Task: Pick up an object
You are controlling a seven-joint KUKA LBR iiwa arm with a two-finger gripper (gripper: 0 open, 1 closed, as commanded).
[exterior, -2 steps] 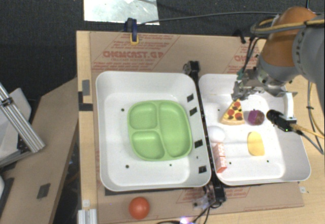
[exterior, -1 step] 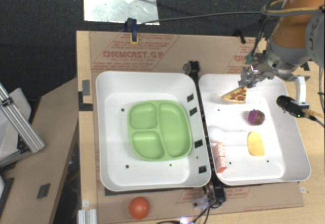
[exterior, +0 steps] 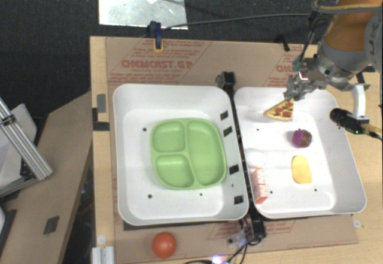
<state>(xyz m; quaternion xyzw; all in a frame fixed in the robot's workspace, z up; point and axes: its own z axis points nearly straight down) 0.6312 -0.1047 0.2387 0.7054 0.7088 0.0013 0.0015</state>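
**Gripper at pizza slice, far end of right bin**

- Far left: a metal frame piece (exterior: pixel 24 143) is seen at the bench edge, off the cardboard.
- Left bin (exterior: pixel 128 101): a green divided tray (exterior: pixel 188 153) with three compartments is seated near the middle. Nothing is seen inside the compartments.
- In front of the left bin, on the cardboard sheet (exterior: pixel 173 62), an orange-red ball (exterior: pixel 163 244) is seen, outside both bins.
- At the far edge of the cardboard, a blue and yellow clamp (exterior: pixel 155 35) is fixed.
- Right bin (exterior: pixel 347 197): a small pink-and-white packet (exterior: pixel 259 185) is lodged against the bin's left wall, near the divider between bins.
- A pizza slice (exterior: pixel 280 111) is located at the far end of the right bin, crust toward the near side.
- A purple round item (exterior: pixel 301 137) is placed right of centre, well apart from the slice.
- A yellow oblong item (exterior: pixel 301 169) is placed just in front of the purple one, not touching.
- Gripper (exterior: pixel 294 92) is positioned directly at the far tip of the pizza slice, reached in from the right. Jaw state cannot be told: the fingertips are blurred. Whether the slice is contacted or lifted cannot be told either.
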